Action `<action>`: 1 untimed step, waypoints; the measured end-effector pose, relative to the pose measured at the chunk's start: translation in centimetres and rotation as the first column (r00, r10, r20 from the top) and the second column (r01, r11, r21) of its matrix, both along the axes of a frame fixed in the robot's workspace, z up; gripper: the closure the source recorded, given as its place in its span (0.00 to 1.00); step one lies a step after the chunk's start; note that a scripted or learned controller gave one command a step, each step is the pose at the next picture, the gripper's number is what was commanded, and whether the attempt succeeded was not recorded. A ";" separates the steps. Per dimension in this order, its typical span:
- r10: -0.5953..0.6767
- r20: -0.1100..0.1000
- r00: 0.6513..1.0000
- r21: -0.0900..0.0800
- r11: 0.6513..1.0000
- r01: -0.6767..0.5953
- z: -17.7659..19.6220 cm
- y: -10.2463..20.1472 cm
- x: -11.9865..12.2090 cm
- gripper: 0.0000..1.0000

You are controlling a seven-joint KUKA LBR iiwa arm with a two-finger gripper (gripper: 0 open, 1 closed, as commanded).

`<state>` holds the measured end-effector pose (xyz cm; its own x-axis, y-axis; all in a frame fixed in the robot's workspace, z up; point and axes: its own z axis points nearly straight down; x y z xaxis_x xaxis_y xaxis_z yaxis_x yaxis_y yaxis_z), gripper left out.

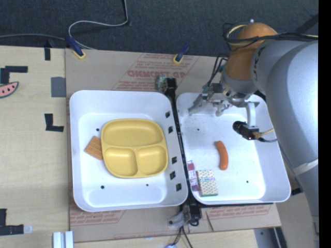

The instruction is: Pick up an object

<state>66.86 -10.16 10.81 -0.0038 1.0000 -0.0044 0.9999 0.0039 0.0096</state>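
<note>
Left bin [83, 190]: yellow divided tray [135, 147] is seen, a tan cracker-like piece [94, 148] tucked at its left edge. Right bin [269, 190]: small box [207, 183] lies near the front left, sausage [222, 154] mid-bin, well apart from the walls. Gripper [209, 106] is held over the far left corner, fingers spread, nothing grasped. Sausage judged light, slightly soft, possibly slick; best gripped across its middle.
</note>
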 end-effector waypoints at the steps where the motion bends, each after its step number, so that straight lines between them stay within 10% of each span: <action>1: -0.003 -0.009 1.000 0.003 1.000 0.003 -2.2 -1.6 -5.5 0.00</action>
<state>61.33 -11.72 8.59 -0.0005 1.0000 -0.0009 1.0000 0.0005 0.0010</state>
